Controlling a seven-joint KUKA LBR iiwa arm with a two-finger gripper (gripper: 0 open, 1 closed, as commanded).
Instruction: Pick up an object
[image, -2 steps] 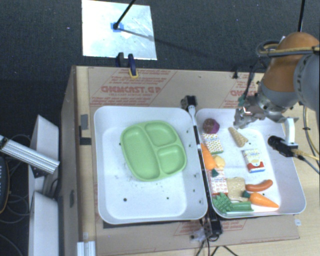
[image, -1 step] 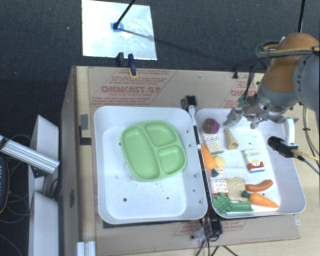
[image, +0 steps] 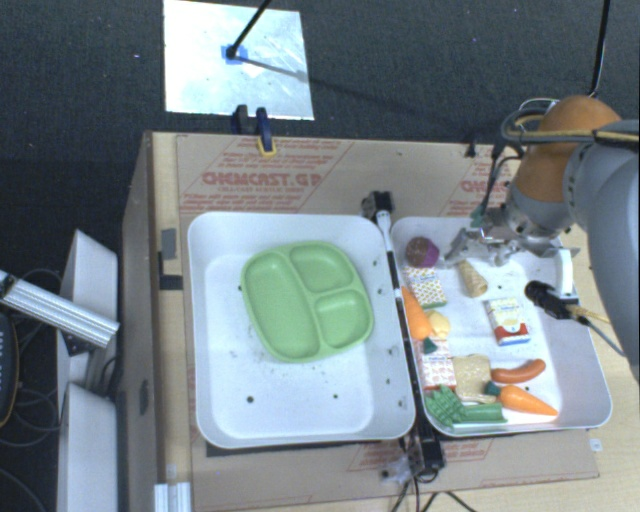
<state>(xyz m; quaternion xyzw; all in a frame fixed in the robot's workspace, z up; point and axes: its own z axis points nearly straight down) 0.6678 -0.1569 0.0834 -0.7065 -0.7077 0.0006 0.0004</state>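
Nearest the camera, an orange carrot (image: 527, 402) lay at the right bin's (image: 590, 385) front edge, with a sausage (image: 518, 372) just behind it. Farther back in that bin, the gripper (image: 487, 243) hung right over a tan cork-like cylinder (image: 472, 278); couldn't tell its state. Looked light, stiff, smooth, so I'd pinch across its middle.

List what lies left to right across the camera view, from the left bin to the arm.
Left bin → green divided plate → purple ball → tan cylinder → small red-and-white carton → gripper and grey arm.
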